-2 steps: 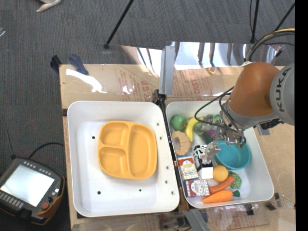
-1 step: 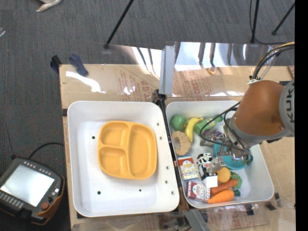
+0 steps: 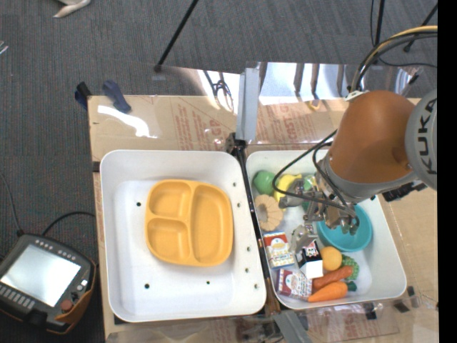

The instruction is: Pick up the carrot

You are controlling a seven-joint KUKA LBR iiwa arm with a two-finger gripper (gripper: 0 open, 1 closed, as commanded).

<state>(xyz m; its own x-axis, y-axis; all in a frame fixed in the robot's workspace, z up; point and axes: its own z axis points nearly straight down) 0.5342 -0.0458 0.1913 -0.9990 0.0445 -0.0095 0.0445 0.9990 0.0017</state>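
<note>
The carrot (image 3: 331, 276), orange with a green top, lies at the front of the right bin (image 3: 391, 263). A second orange carrot-like piece (image 3: 328, 292) lies just in front of it. My gripper (image 3: 308, 226) hangs over the middle of the right bin, left of the blue bowl (image 3: 351, 234), about a hand's width behind the carrot. It is apart from the carrot, and I see nothing of the carrot in it. The arm's orange band (image 3: 371, 145) hides the bin's back right part.
Around the gripper lie a green ball (image 3: 263, 181), a yellow piece (image 3: 285, 184), a tan cookie shape (image 3: 269, 211), small printed boxes (image 3: 277, 249) and a yellow-orange ball (image 3: 330, 257). The left bin (image 3: 121, 291) holds a yellow divided plate (image 3: 190, 222).
</note>
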